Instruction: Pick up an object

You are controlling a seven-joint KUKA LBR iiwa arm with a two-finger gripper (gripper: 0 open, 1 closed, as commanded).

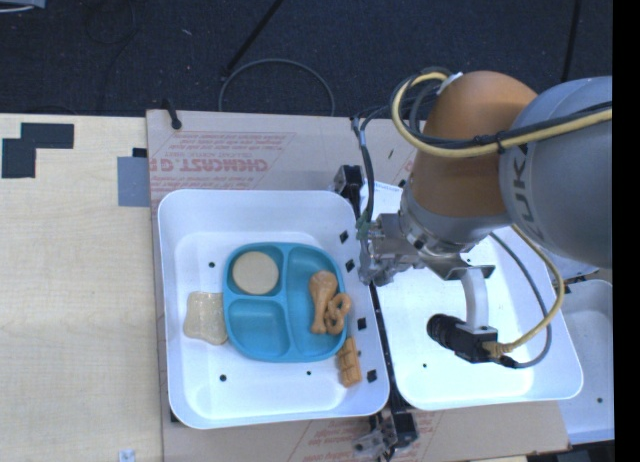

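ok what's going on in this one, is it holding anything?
The arm reaches in over the right bin, near the divider between the two bins. Nothing can be seen held. The left bin holds a blue tray with a round cookie in one compartment and a pretzel in another. A pale bread piece lies left of the tray and a small brown snack at its lower right. The pick isn't visibly done yet.
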